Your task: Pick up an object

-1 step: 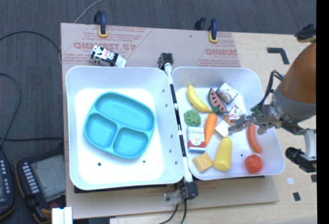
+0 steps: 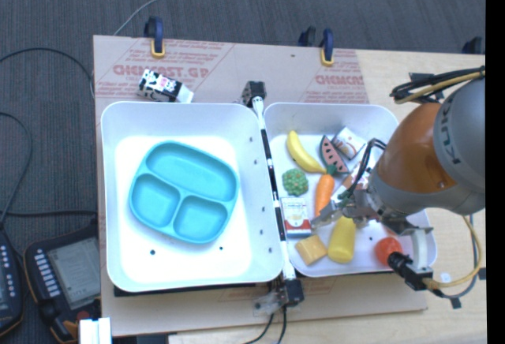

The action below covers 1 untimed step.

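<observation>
Camera view: blue divided plate (image 2: 183, 192) in left bin (image 2: 113, 177), toy food in right bin (image 2: 379, 110).

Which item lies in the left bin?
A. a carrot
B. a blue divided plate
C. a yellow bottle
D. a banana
B: the blue divided plate lies in the left bin, while the banana, carrot and yellow bottle all lie in the right bin.
</observation>
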Motion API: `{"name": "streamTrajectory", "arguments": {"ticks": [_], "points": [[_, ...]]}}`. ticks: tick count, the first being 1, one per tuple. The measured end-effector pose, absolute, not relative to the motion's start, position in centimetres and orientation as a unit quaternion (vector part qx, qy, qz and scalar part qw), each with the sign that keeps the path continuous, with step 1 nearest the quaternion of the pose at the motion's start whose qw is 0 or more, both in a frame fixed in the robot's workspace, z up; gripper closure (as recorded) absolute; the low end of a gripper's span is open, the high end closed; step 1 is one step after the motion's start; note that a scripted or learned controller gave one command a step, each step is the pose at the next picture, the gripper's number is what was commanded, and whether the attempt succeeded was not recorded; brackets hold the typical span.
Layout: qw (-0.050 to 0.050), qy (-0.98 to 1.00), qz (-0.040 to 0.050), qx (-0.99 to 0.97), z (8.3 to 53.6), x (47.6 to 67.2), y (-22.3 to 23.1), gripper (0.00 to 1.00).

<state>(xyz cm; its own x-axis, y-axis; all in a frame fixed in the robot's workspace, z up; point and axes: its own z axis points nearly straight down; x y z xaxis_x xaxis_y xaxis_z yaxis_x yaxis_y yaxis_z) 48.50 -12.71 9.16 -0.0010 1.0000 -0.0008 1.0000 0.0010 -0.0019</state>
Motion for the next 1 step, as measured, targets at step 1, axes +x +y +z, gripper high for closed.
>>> {"name": "streamTrajectory", "arguments": {"ticks": [1], "points": [[0.002, -0.708, 0.0020, -0.706, 9.88, 48.55, -12.69, 1.00]]}}
